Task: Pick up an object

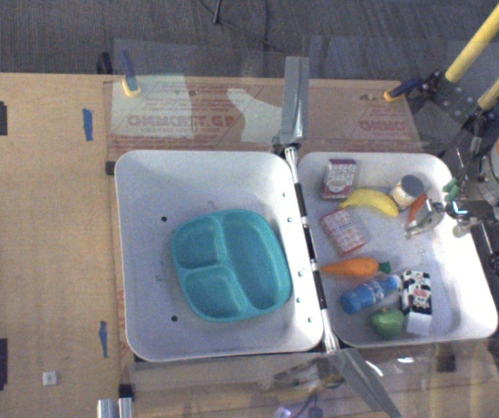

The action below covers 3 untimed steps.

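Observation:
The right bin (pixel 480 316) holds several small items: a banana (pixel 371 200), a carrot (pixel 354 267), a blue bottle (pixel 368 293), a green piece (pixel 388 322), a black-and-white milk carton (pixel 416 293), a pink checked packet (pixel 343 231), a small carton (pixel 340 178), a grey round can (pixel 412 186) and a small red-orange piece (pixel 417 206). My gripper (pixel 441 223) hangs low at that bin's right side, just right of the red-orange piece. Its fingers stand apart and I see nothing between them.
The left bin (pixel 140 190) holds a teal divided plate (pixel 230 264). A metal divider (pixel 306 251) separates the two bins. Yellow poles and a clamp (pixel 458 55) stand at the back right, beside the arm.

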Motion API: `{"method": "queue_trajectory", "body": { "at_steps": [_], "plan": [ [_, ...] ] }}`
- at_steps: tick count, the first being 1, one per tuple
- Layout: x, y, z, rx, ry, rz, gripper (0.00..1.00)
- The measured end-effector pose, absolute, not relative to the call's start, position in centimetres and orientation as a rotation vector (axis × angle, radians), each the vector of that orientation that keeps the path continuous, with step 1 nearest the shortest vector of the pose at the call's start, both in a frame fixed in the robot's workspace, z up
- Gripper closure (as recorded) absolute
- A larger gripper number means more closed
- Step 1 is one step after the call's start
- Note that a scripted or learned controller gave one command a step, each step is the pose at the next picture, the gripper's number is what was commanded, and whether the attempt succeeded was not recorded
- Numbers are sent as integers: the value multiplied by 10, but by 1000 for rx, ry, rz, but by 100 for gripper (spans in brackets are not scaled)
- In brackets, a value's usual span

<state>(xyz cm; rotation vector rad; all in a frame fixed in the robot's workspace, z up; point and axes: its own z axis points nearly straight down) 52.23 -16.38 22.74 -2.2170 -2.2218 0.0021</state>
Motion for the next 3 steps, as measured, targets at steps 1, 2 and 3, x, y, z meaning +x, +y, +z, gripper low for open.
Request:
{"method": "queue_trajectory", "body": {
  "at_steps": [1, 2, 3],
  "plan": [
    [578, -219, 257, -2228, -2215, 1, 0],
    [559, -223, 293, -2434, -1988, 2, 0],
    [539, -181, 165, -2317, -2117, 2, 0]
  ]
}}
